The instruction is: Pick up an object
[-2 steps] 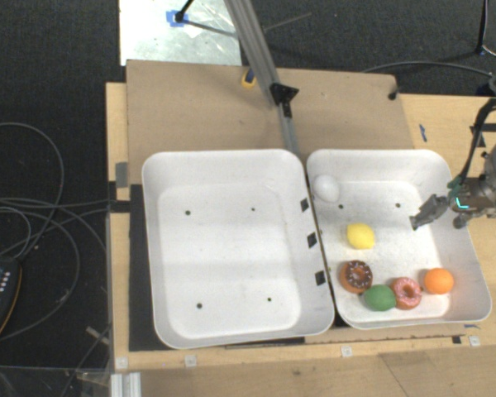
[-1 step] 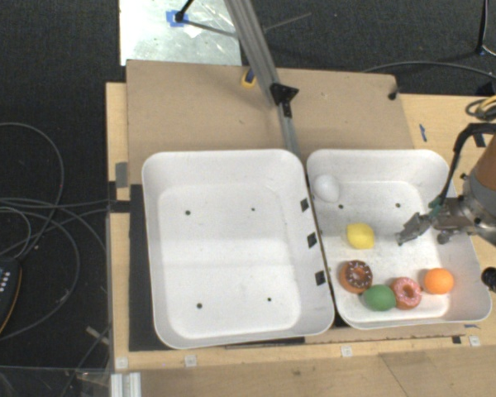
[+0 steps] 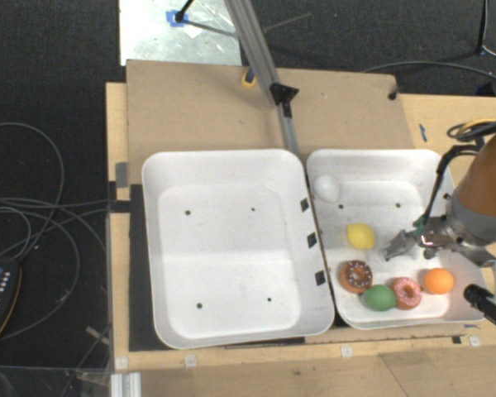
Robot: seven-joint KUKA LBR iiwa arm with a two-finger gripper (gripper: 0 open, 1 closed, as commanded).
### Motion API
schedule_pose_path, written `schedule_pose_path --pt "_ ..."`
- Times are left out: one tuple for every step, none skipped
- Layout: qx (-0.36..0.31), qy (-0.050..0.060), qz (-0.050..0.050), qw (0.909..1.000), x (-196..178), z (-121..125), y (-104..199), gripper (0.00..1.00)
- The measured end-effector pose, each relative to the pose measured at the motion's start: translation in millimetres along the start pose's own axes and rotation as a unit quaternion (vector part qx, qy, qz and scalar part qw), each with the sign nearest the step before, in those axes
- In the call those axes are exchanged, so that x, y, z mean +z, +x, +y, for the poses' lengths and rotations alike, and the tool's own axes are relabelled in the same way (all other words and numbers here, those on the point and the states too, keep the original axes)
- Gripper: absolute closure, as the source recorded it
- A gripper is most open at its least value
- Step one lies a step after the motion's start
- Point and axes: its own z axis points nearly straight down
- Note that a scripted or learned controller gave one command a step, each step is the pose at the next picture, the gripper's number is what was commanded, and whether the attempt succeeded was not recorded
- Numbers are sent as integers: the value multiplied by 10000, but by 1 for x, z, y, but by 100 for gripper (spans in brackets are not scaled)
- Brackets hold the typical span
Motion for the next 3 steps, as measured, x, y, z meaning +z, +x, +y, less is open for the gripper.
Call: schedule_pose_path --pt "-1 -10 -4 10000 33 0 0 0" --pt "2 -36 -12 10000 21 2 0 100" --pt "-21 -47 -18 10000 -24 -1 4 100"
